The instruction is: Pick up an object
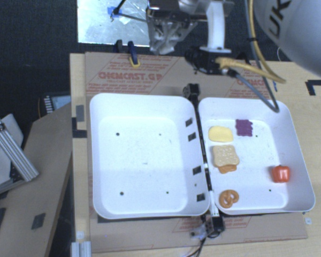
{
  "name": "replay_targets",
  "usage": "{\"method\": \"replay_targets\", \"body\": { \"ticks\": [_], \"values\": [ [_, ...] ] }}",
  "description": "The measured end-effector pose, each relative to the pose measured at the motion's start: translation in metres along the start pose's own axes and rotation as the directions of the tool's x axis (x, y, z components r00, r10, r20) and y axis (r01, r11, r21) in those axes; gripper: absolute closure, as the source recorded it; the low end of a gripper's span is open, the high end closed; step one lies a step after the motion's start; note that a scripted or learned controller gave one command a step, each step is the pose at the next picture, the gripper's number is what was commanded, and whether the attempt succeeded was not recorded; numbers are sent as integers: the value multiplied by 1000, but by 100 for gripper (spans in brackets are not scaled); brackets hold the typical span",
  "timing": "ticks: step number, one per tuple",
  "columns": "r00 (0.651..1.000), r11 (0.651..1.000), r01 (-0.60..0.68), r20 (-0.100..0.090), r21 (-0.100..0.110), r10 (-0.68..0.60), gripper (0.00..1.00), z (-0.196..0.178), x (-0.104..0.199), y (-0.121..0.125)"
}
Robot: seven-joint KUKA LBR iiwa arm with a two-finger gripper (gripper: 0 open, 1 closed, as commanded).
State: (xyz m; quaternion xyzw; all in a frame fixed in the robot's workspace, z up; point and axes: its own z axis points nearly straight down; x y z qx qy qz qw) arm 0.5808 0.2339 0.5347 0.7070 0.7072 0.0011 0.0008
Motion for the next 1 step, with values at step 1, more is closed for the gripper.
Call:
{"method": "replay_targets", "body": {
  "ticks": [1],
  "values": [
    [1000, 1000, -2, 2, 9, 2, 100, 50, -49, -65]
  ]
}}
